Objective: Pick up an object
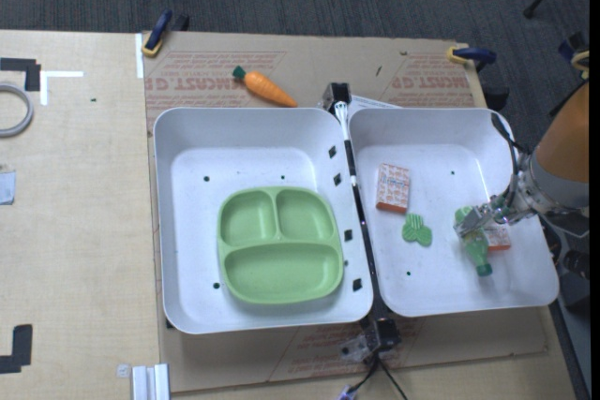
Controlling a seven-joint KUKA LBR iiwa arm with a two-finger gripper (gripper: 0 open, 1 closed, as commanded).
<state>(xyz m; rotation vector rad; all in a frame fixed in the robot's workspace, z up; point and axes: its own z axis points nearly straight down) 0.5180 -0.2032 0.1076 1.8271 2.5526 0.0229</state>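
The gripper [480, 222] hides part of a green bottle [478, 250] near the right bin's [441, 295] right edge (finger state unclear).

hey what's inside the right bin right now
In the right bin: an orange packet, a small green piece, and a green bottle under the hand. The hand covers part of the bottle and something reddish beside it.

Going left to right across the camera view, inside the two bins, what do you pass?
Green divided plate in the left bin → orange-and-white box → small green leafy piece → green bottle, with the gripper over it in the right bin.
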